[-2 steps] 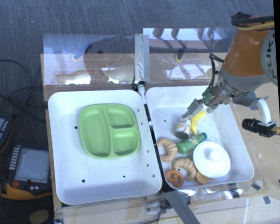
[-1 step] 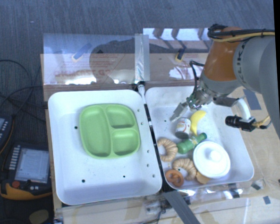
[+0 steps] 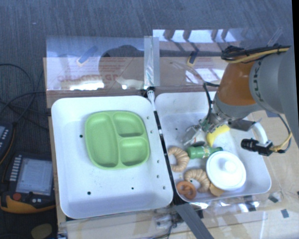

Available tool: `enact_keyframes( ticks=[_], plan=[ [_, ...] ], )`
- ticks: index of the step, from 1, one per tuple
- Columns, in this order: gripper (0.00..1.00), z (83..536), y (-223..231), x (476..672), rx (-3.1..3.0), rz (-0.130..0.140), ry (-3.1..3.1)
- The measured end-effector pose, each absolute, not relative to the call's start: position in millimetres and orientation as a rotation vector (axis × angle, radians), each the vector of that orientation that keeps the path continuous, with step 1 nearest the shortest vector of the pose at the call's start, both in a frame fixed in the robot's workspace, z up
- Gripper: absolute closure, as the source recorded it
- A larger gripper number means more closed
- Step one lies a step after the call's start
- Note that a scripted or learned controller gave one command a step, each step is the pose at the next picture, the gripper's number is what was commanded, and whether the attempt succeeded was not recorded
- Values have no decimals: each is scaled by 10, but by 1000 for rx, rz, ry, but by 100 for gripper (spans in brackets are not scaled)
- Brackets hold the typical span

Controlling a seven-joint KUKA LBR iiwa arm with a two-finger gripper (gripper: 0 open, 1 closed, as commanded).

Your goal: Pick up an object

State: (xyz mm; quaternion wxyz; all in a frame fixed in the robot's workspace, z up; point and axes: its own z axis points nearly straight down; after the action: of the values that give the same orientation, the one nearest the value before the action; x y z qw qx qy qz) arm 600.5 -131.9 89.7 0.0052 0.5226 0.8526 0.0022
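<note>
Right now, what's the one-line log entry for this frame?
gripper: low in right bin | beside: yellow object, green object | left bin: green plate

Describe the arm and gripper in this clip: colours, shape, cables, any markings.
The arm is a thick, rounded grey body with a broad orange band above the wrist and part of dark lettering on the grey shell. A black cable and a yellow-orange one run along its top edge. The gripper is small, pale metallic and thin-fingered. A black cylindrical fitting on yellowish wiring hangs beside the wrist.

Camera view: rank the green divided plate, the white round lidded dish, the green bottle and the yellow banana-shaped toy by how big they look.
1. Green divided plate
2. White round lidded dish
3. Green bottle and yellow banana-shaped toy look alike; the toy is partly hidden by the arm.
</note>
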Motion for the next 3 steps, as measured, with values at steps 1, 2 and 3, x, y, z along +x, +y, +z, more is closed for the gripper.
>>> enact_keyframes(
  ticks=[1, 2, 3],
  plan=[
    [0, 898, -1294, 5925, 2107, 13, 2314],
    [0, 897, -1900, 5775, 1976, 5, 2427],
    [0, 898, -1650, 5949, 1626, 0, 2672]
  ],
)
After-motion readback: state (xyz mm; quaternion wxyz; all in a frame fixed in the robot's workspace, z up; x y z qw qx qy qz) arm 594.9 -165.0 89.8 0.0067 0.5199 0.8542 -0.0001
